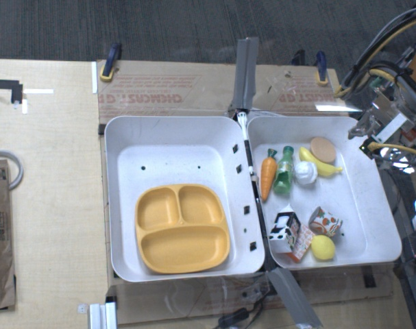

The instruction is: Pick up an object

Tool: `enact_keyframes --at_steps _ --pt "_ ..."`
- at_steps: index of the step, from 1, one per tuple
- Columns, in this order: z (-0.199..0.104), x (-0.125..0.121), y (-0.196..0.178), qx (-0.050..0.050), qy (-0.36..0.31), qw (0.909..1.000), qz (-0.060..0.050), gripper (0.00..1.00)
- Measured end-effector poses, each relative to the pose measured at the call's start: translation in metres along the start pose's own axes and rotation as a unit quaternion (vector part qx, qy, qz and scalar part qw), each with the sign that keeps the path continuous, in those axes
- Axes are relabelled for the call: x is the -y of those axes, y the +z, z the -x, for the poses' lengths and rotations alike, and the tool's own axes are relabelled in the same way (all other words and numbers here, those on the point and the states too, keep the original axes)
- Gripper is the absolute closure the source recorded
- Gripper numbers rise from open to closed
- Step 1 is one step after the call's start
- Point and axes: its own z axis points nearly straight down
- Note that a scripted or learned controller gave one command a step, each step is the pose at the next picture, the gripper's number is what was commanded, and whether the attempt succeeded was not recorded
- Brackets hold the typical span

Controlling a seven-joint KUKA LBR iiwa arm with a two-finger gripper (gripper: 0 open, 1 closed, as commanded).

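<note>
The tool (372,125) hangs at the right bin's (372,204) two o'clock rim, its opening impossible to tell; the carrot (268,175), bottle (284,172) and banana (322,164) crowd together; a grab there may slip.

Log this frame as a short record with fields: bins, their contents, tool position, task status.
left bin: yellow divided plate
right bin: carrot, green bottle, banana, lemon, black-and-white carton, patterned box
tool: at the right bin's far right corner, above the rim
tool fingers: cannot tell
task status: no object seen in the tool; toys lie in the bin
</note>
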Motion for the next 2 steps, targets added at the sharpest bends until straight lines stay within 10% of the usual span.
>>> enact_keyframes --at_steps 1,2 --pt "0.055 0.032 0.061 -0.009 -0.063 0.9979 0.005 0.0" --pt "-0.022 0.007 0.074 0.0 -0.171 0.9853 0.001 0.0"
